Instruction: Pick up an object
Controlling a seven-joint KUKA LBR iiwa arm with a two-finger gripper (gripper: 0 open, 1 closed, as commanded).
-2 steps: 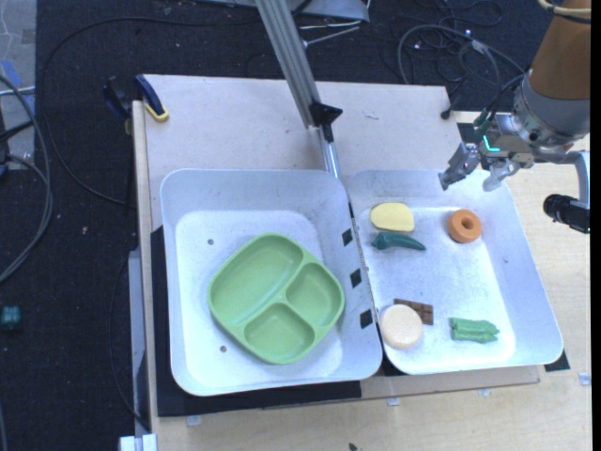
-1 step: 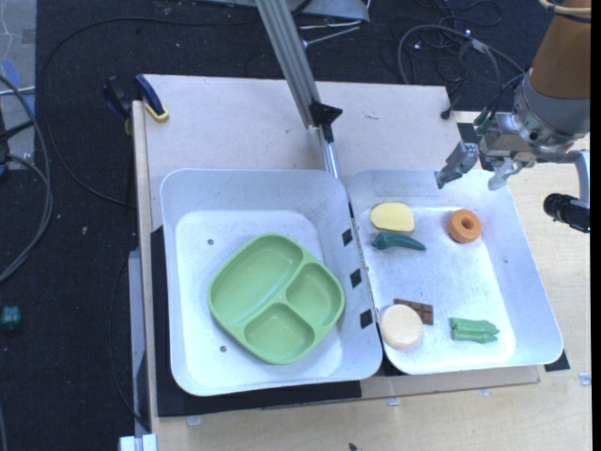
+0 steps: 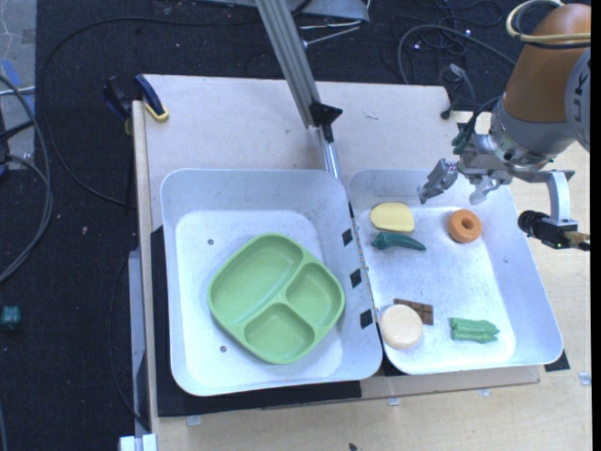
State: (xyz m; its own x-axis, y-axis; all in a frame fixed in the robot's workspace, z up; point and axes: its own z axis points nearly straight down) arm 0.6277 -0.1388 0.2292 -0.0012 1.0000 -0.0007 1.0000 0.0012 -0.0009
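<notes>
One fixed camera watched me from above the bench, tilted so it looked down at a slant. It sat far enough back to take in both white bins at once: the left bin toward the middle of the picture, the right bin beside it. Dark floor with loose cables lay along the top and left edges. My arm came in from the picture's right side, near the upper corner.

The pale counter fills the middle of the frame. Two white bins lie on it, the left bin beside the right bin.
</notes>
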